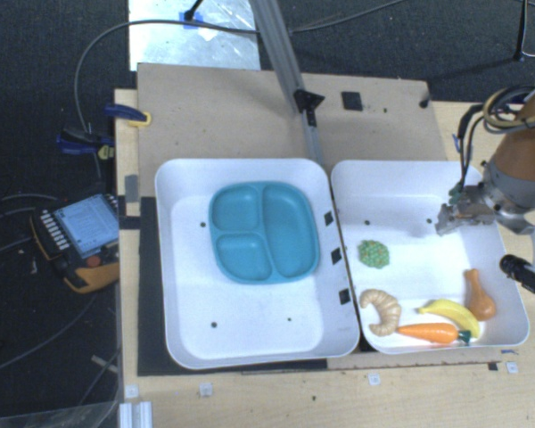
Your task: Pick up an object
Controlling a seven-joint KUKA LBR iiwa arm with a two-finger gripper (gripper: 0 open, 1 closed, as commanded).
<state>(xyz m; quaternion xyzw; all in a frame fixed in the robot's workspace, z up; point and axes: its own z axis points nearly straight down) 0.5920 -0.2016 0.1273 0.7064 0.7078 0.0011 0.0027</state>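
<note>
**Toys low in right bin, gripper above them**

Heaped along right bin's (401, 181) near edge: croissant (381, 310), carrot (428, 333), banana (448, 310), drumstick (479, 296). Green ball (374, 254) alone, mid-bin. Gripper (452, 218) over bin's far right, nothing seen grasped; open or clenched, cannot tell. Blue tray (265, 232) in left bin (250, 328).

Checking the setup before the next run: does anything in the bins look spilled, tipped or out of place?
Nothing stands out. The blue divided plate lies flat in the left bin; the toy foods sit loose in the right bin.
</note>
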